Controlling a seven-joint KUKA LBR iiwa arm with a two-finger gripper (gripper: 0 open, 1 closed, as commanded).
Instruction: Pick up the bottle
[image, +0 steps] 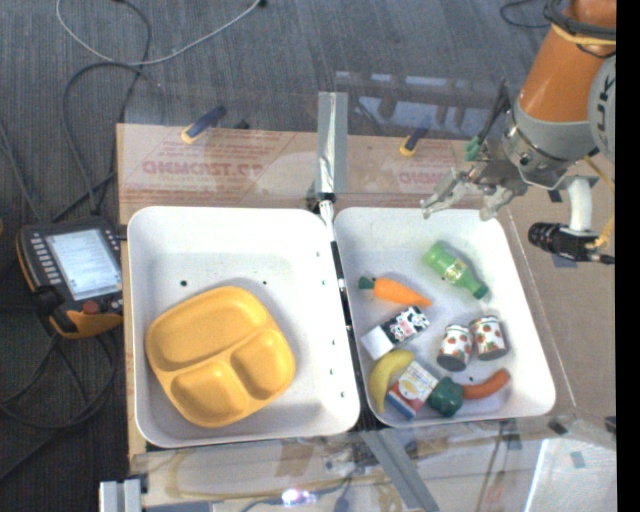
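The green bottle (455, 268) lies on its side in the upper right part of the right bin (520, 290), its dark cap pointing toward the lower right. My gripper (463, 202) hovers above the bin's far rim, up and slightly right of the bottle and apart from it. Its two fingers are spread and nothing sits between them, so it is open. The orange-banded wrist (560, 75) rises to the upper right.
Also in the right bin: a carrot (395, 291), a cow-print carton (395, 331), a banana (386, 375), two strawberry-print cups (470, 342), a red chili (485, 384) and a juice box (412, 389). The left bin holds a yellow divided plate (222, 355). A teach pendant (75, 265) lies at the left.
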